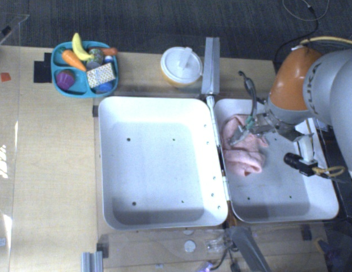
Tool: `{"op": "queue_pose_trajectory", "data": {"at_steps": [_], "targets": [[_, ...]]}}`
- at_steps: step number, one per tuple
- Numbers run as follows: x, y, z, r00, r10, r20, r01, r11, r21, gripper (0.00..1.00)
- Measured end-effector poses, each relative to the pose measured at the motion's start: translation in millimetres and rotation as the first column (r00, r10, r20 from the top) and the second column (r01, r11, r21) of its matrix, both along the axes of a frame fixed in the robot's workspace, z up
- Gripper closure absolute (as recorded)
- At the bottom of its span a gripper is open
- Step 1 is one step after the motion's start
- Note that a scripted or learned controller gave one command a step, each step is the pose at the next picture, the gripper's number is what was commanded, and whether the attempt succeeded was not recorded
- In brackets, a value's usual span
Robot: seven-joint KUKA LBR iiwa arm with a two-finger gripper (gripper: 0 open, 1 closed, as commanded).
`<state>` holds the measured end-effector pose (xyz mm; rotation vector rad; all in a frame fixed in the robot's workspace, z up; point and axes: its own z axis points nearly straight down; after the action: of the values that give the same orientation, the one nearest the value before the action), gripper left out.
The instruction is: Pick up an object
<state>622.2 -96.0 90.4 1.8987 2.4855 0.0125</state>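
Camera view is looking down on a light wooden table (45, 169) that is carrying two shallow white bins side by side. Lying in the right bin (289, 203), toward its upper left part and close to the divider between the bins, is a crumpled pink cloth (244, 154), bunched into soft folds. Reaching in from the right is the grey arm (334, 86), with its orange band (292, 78) sitting above the wrist. Its pincer (244, 134) is hanging right over the upper part of the pink cloth, and the tips appear to be touching or pressing into the fabric. Whether the pincer is wide, narrow or gripping the cloth cannot be told, since the tips are small and blurring into the folds. The left bin (158, 163) is sitting just beside the right one, its white floor showing a few small dark dots. Beyond the bins, at the far edge of the table, a blue sectioned tray (59, 86) is holding toy foods, among them a yellow banana (79, 47) and an orange carrot (72, 60). Standing near the tray, behind the left bin, is a round white-lidded container (181, 66).
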Motion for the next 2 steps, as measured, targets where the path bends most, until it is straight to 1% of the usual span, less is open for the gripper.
{"op": "queue_pose_trajectory", "data": {"at_steps": [1,2], "targets": [[-51.2,-14.6,0.7,1.0,0.015,0.003,-0.015,1.0,0.0,0.0],[-46.9,-14.7,11.7,1.0,0.016,0.013,-0.016,1.0,-0.001,1.0]]}}
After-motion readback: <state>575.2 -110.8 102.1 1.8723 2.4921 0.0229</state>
